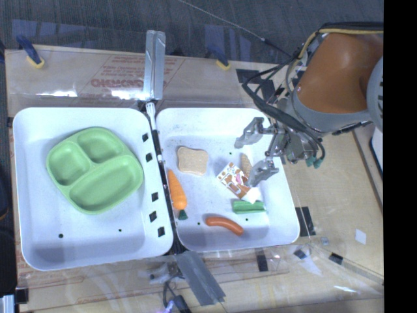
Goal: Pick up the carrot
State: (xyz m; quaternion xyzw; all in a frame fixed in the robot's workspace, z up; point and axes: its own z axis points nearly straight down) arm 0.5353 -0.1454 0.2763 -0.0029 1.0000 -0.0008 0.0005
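An orange carrot (176,190) with a green stem end lies along the left wall of the right bin (195,117). My gripper (255,152) hovers over the right side of that bin, well to the right of the carrot. Its two grey fingers (248,133) stand apart, open, with nothing between them.
In the right bin lie a slice of bread (192,161), a patterned packet (233,178), a green piece (248,206) and an orange-red sausage (224,223). A green divided plate (94,169) sits in the left bin (39,240).
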